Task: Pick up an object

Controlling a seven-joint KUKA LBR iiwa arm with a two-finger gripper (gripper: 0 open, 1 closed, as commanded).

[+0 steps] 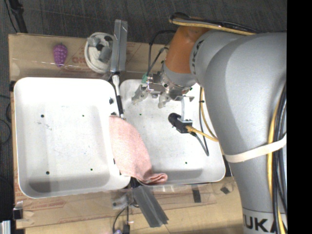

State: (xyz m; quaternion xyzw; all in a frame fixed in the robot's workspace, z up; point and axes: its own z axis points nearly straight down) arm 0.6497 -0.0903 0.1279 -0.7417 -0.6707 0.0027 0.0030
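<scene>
One purple knobbly lump [60, 54] lies near the tabletop's [34, 45] far left corner, outside the bins. Just right of it along the far edge sits a white coil [97, 50]. The left bin [29, 130] takes up the tabletop's left half. A pink cloth [129, 152] is draped over the wall shared by the two bins, toward the near edge, with most of it lying in the right bin [195, 169] and its crumpled end at that bin's near left corner. The pincer [147, 103] hangs over the right bin's far left part, fingers spread with nothing between them, well apart from the cloth. The grey arm [243, 91] fills the tabletop's right edge.
</scene>
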